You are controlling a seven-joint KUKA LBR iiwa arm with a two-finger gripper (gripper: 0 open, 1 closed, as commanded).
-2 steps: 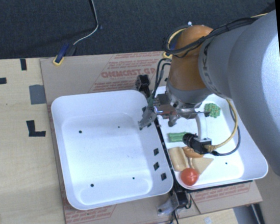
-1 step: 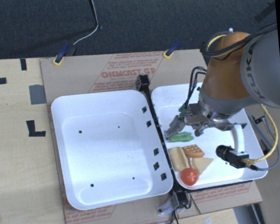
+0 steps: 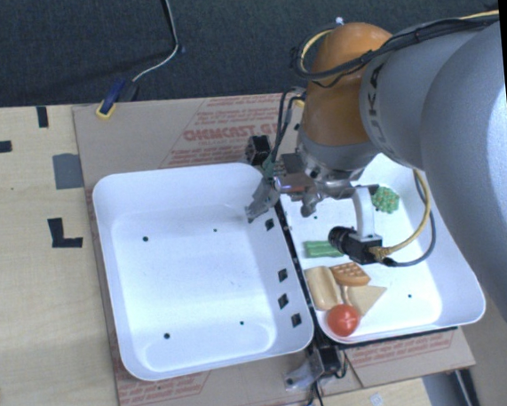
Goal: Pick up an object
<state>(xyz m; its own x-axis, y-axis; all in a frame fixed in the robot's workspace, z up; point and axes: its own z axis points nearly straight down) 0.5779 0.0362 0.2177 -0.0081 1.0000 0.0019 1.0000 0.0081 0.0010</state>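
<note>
Bins (image 3: 197, 355) smooth glossy white plastic. Board (image 3: 220, 129) under them matt brown cardboard, red print. Bench (image 3: 30, 290) pale wood-look, matt. Arm (image 3: 461, 133) smooth grey shell, orange band (image 3: 343, 64) glossy. Tomato (image 3: 342, 320) shiny red plastic, broccoli (image 3: 384, 199) bumpy green.

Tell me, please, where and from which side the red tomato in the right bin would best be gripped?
Grip the red tomato across its round middle, coming straight down from above. It sits low near the right bin front rim, with a yellow wedge and a bread-like piece close behind it, so a side approach looks crowded. Fingers closing left-right probably have the most room.
</note>
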